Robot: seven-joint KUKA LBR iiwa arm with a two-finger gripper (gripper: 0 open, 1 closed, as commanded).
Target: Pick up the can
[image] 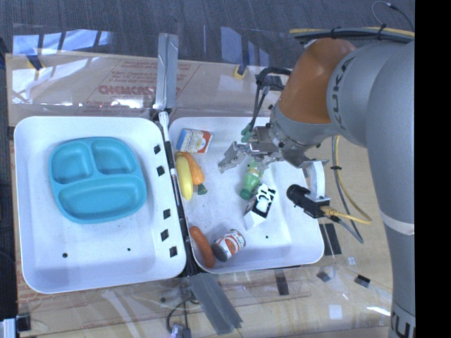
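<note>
My claw (238, 155) hangs over the upper middle of the right bin (299, 248), its grey fingers spread apart with nothing between them, just beside a green bottle (251, 182) and above a black-and-white tagged card (261, 204). The can (230, 243) I want lies well apart from it, down near the front wall of that same bin, tipped on its side with a red and white label, one end touching or nearly touching an orange carrot-like piece (200, 243). I judge the can to be light, stiff and smooth, so it should roll or skid if I nudge it off-centre; thin walls may dent under a hard squeeze. My best hold looks to be across the middle of its round body, fingers straddling it crosswise to its long axis, coming straight down. The carrot piece and the bin wall crowd one side, so finger clearance there worries me. A banana (184, 178) and a small carton (193, 141) sit by the divider, and the left bin (32, 210) carries a blue divided plate (97, 178), all out of my way.
</note>
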